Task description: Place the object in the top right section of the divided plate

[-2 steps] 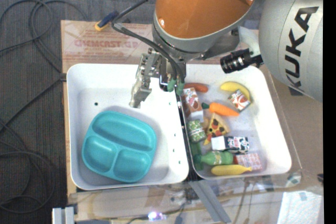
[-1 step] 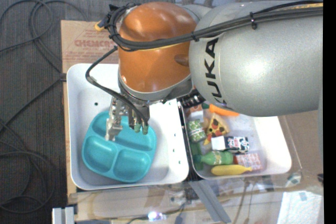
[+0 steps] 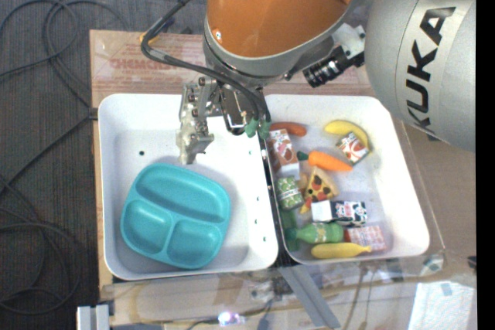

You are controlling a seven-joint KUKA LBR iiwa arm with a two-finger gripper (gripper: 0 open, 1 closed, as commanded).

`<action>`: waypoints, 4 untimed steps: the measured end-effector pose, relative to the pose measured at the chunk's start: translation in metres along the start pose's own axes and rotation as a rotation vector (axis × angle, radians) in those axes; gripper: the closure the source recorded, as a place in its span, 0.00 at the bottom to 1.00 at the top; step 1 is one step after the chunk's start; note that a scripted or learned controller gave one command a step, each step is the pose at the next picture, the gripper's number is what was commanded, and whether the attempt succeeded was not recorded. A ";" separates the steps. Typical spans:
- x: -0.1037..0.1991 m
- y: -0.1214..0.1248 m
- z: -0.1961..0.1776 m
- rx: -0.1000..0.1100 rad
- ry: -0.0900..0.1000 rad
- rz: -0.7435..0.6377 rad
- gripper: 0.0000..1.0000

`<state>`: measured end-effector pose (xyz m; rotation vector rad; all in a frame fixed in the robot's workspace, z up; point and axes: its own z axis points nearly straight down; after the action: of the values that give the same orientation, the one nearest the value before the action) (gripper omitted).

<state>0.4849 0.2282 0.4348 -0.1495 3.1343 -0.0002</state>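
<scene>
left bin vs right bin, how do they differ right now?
Contents: the left bin holds one teal divided plate; the right bin holds many small toy foods, among them a banana, a carrot and a pizza slice.
Arm: the gripper hangs over the left bin, above the plate; the right bin has no gripper over it.
Shared: both are shallow, white, and sit side by side.

Divided plate [image 3: 176,216] sits in the left bin [image 3: 116,127], near side; toy foods [image 3: 329,197] crowd the right bin [image 3: 402,189].
</scene>
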 end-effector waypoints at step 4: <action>-0.016 0.004 0.144 -0.003 0.003 -0.253 1.00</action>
<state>0.5005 0.2339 0.2908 -0.5450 3.0938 0.0034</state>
